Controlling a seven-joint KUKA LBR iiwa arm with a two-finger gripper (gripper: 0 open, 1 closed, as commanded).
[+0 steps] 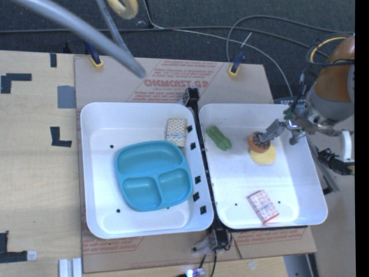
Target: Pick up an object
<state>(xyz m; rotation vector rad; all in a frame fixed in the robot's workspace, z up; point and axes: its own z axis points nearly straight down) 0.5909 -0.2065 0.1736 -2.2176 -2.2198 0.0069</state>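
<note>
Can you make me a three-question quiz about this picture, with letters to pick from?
1. Where is the blue plate?
A. In the left bin
B. In the right bin
C. On the cardboard outside the bins

2. What colour is the long thing near the right bin's left wall?
A. Red
B. Green
C. Purple

3. Where is the gripper?
A. Over the blue plate
B. Over the bench outside the bins
C. Right at the yellow object in the right bin

Answers:
1 A, the plate lies flat in the left bin beside a small patterned block.
2 B, it looks green against the white.
3 C, its tip sits on top of the yellow object.
</note>
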